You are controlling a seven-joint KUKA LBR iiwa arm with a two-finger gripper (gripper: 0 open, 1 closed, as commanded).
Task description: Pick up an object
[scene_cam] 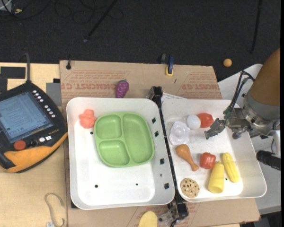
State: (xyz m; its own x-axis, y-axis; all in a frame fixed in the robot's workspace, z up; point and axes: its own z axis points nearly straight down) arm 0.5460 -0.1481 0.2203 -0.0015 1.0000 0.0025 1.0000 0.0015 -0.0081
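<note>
The arm reaches in from the right edge of the frame, and its tool [226,128] hovers over the upper right part of the right bin [258,186]. The two fingers look spread apart with nothing between them, though the slant makes the gap hard to judge. This appears to be the approach step: no object is lifted yet.

The pickable things all lie in the right bin: a red piece [206,119] and a white ball [193,121] just left of the tool, a clear lid [180,133] beside them, a drumstick [186,155], a tomato [208,160], corn [230,167], a yellow bottle [217,178] and a cookie [190,187] toward the bottom.

The next move likely calls for centring over one item and descending. The red piece and ball touch, so fingers may snag both. The corn and bottle lie side by side. Bare floor shows along the bin's right side, giving room; the rim [164,141] between the bins stands well left.
</note>
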